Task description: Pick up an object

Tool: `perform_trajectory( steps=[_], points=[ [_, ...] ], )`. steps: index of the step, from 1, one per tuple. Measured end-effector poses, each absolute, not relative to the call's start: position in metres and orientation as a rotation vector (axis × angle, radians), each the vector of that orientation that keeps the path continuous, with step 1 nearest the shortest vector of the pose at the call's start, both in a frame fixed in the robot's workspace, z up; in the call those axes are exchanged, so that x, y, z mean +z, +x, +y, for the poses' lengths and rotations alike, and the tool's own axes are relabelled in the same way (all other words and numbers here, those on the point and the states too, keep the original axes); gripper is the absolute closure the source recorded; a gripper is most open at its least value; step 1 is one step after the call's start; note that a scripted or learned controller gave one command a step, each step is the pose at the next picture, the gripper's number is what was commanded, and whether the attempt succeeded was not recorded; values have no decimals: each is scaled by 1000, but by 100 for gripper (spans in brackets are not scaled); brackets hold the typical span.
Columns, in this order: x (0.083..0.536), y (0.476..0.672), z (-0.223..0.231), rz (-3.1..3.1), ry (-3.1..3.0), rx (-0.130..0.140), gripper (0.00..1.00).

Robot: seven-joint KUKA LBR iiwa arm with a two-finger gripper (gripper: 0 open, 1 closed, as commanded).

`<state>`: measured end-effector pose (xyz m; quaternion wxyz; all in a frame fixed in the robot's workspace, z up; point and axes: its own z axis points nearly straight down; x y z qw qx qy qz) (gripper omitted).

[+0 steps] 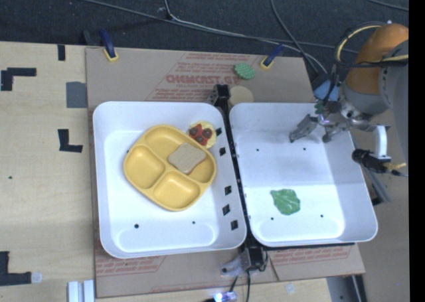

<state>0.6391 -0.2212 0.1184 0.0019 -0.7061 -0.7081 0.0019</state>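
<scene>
The gripper (313,129) hangs over the right bin (345,181) near its far right corner, fingers spread wide with nothing between them. The likeliest target is the green leaf (285,201), a small flat piece lying alone toward the near edge of that bin, well apart from the gripper. It looks light, thin and probably soft or rubbery; it should flex rather than break, but its low profile leaves little to bite on. A pinch across its narrow width, fingers pressed down to the bin floor, seems the best hold.

In the left bin (116,221) a yellow tray (149,164) holds a toast slice (186,157) in a compartment, with red berries (202,134) at its far rim.

Red print on the cardboard (166,75) beyond the bins seems to read "CHEMCAST"; the smaller lines are illegible.
</scene>
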Motion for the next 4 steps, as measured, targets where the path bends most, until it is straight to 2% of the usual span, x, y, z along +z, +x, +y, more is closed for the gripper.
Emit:
perform_trajectory(
  steps=[1, 2, 4],
  points=[
    [84, 640, -220, -2227, -2220, 3, 0],
    [97, 641, -221, -2231, -2223, 1, 100],
    [197, 630, -223, -2225, -2223, -2, 100]
  ],
)
